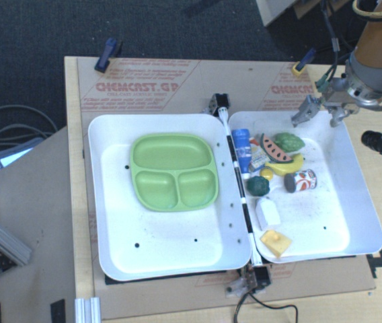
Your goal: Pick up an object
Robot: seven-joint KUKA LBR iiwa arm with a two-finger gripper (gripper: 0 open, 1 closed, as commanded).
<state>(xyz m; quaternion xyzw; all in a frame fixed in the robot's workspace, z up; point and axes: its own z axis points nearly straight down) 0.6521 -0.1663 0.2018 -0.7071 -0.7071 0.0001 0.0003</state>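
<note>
My gripper [321, 112] hangs over the far edge of the right bin [352, 200], fingers spread apart with nothing between them. Below and left of it lies a cluster of toy items: a green leafy piece [288, 140], a watermelon slice [274, 149], a yellow banana [286, 166], a red and white can [300, 180], a dark green round item [257, 186], a blue bottle [241, 147], a white block [268, 213] and a yellow cheese wedge [276, 241].
The left bin [110, 214] holds a green divided tray [175, 171]. Black clips sit on the divider between the bins at the far end [219, 102] and near end [257, 275]. Blue clamps [106, 54] pin the cardboard base at the back.
</note>
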